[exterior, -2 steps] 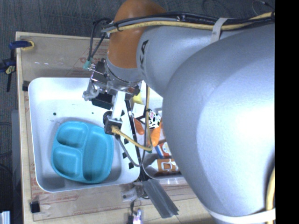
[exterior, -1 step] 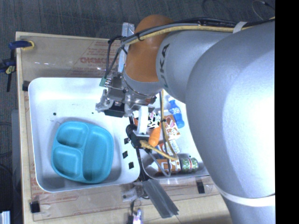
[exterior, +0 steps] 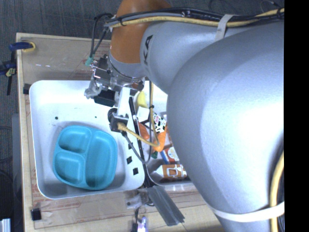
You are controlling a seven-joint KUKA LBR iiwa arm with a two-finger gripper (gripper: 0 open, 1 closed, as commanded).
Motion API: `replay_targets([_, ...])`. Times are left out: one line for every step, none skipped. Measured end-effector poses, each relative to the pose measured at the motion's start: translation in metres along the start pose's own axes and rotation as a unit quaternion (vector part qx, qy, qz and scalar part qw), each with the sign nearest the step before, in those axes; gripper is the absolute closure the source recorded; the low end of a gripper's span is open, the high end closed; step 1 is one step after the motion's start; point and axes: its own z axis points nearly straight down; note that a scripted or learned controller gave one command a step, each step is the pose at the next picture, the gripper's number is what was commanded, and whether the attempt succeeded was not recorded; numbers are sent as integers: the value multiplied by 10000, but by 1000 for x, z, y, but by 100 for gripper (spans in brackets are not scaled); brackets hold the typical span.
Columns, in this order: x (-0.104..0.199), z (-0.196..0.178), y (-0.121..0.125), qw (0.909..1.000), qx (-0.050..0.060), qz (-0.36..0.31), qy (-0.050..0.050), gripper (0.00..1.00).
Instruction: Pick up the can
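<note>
My gripper (exterior: 99,92) hangs over the far part of the left bin (exterior: 43,105), above and behind a blue divided plate (exterior: 86,156) that lies in that bin. The big grey arm covers most of the right bin (exterior: 157,180). In the strip of that bin still showing are a yellow item (exterior: 141,99), a black-and-white patterned item (exterior: 159,123), an orange item (exterior: 162,138) and an orange-and-white labelled item (exterior: 174,170). I cannot tell which of these, if any, is the can.
Cables (exterior: 137,137) run down from the wrist across the wall between the two bins. The wooden bench (exterior: 53,52) borders the bins at the back and left. A blue clamp (exterior: 19,46) sits at the bench's far left corner.
</note>
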Motion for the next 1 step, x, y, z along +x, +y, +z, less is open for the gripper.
replay_targets([24, -57, -35, 9956, 1, 935, -2, 100])
